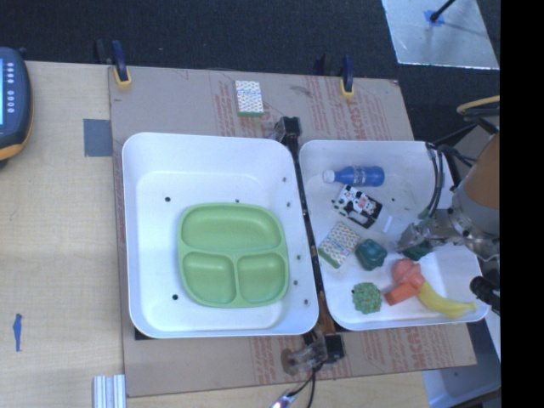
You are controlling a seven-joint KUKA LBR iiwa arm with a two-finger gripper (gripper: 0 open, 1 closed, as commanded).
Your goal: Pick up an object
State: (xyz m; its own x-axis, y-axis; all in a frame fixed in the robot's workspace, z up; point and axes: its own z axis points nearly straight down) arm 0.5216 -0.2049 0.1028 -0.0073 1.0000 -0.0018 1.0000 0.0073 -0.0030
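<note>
Where the arm reaches in from the right, its gripper (418, 243) sits low over the right bin (408, 153); a dark teal piece shows at its tip, but whether it is clamped cannot be told. Teal block (371, 254) lies just left of the gripper, apart from it. Orange-red toy (405, 280) and banana (444, 302) lie below the gripper, near the bin's front edge. Green knobbly ball (366, 297), patterned card (338, 244), black-and-white box (357, 206), blue bottle (355, 176) further left. Left bin (144, 228) holds a green divided tray (231, 254).
</note>
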